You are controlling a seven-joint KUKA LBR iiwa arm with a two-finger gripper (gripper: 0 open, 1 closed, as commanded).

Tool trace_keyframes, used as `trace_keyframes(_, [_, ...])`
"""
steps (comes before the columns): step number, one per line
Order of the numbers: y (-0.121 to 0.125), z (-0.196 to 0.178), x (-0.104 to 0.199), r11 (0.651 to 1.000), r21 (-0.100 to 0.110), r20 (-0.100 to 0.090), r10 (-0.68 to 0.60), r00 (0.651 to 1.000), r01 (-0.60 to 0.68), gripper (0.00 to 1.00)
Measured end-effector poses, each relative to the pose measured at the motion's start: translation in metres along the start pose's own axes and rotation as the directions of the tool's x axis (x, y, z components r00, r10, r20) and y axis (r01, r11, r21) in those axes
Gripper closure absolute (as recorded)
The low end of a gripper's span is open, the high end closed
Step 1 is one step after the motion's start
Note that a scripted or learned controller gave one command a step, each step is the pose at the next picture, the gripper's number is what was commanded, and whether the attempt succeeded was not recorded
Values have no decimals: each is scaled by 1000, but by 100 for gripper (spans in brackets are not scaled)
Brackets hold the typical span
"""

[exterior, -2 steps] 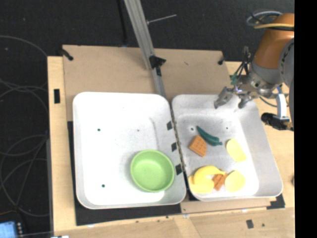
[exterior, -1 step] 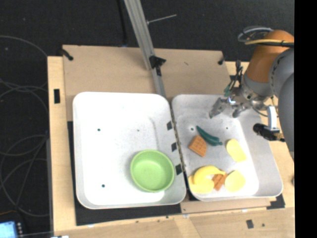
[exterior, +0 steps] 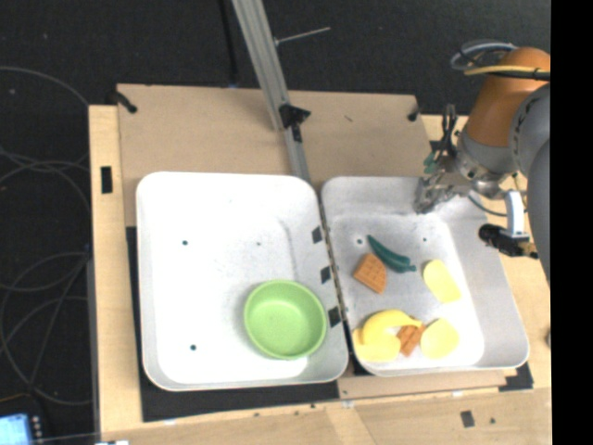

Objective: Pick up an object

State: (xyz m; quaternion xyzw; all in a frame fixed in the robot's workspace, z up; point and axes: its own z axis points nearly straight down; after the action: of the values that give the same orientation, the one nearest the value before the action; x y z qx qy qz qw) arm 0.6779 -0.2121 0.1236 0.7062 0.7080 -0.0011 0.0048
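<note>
- The claw (exterior: 428, 196) hangs over the far right corner of the right bin (exterior: 482, 276), beside its back rim; whether it is released or clenched cannot be told from this angle, and nothing shows between its tips.
- The dark green pepper-like piece (exterior: 390, 255) lies near the middle of the right bin, long axis on a diagonal, running from upper left to lower right.
- An orange waffle-like wedge (exterior: 371, 273) sits just to the lower left of it, tilted like a diamond.
- A small yellow piece (exterior: 442, 281) lies to the right, its length also slanting down to the right.
- At the near edge of the bin, a yellow lump (exterior: 380, 333), a carrot-coloured piece (exterior: 409, 339) and another yellow lump (exterior: 442, 337) are bunched together, touching.
- The left bin (exterior: 185, 221) holds a green bowl (exterior: 284, 319), upright, near its front right corner.
- Both bins rest on the tan counter (exterior: 204, 128).
</note>
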Motion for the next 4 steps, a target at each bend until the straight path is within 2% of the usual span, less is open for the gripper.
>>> trace_keyframes(1, [1, -65, -5, 1000, -4, -6, 1, 1000, -1, 100])
trace_keyframes(3, [7, -156, -9, 1000, -2, -7, -2, 1000, 2, 100])
trace_keyframes(4, [5, -142, 39, 1000, 4, -7, -3, 1000, 3, 100])
